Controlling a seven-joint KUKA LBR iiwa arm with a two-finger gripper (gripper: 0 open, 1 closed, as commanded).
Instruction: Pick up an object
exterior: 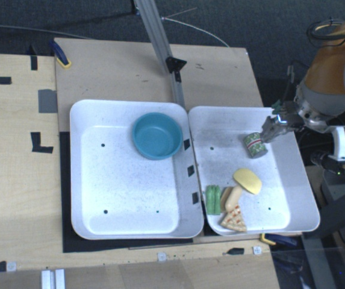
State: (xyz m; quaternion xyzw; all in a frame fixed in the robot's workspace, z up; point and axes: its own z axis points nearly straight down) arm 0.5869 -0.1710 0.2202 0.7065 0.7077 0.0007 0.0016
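I count two white bins: the left bin (88, 179) holds one blue bowl (157, 135) at upper centre. The right bin (292, 185) holds one green stick (212, 199), one pizza slice (234, 218), one yellow lemon (247, 180) and one green can (254, 144). The tool (273, 129) touches the can's upper right; I cannot tell its opening. Bare floor lies left of the can.

No readable text anywhere in the scene.
The small green can (255, 145) in the right bin (292, 191) has a label, but its print is too blurred to read.
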